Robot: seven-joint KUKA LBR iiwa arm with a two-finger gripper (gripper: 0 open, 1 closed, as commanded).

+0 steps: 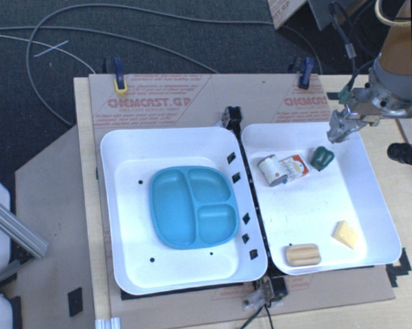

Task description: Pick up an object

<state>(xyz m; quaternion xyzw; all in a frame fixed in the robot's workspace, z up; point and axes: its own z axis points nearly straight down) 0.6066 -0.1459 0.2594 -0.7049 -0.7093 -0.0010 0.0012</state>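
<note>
Fingers are hanging over the right bin's far corner, and we cannot tell whether they are parted or closed; nothing is showing between them. We are seeing a cardboard-topped table bearing two white bins over dark carpet with loose cables. The arm is reaching in from the right, cut off by the frame. Just beside the fingers are lying a green piece, a can, a yellow wedge and a tan block. The left bin is holding a blue tray.

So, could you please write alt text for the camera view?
The end effector hovers over the right bin, which holds a can, green object, wooden block and yellow wedge; the left bin holds a blue divided plate.
</note>
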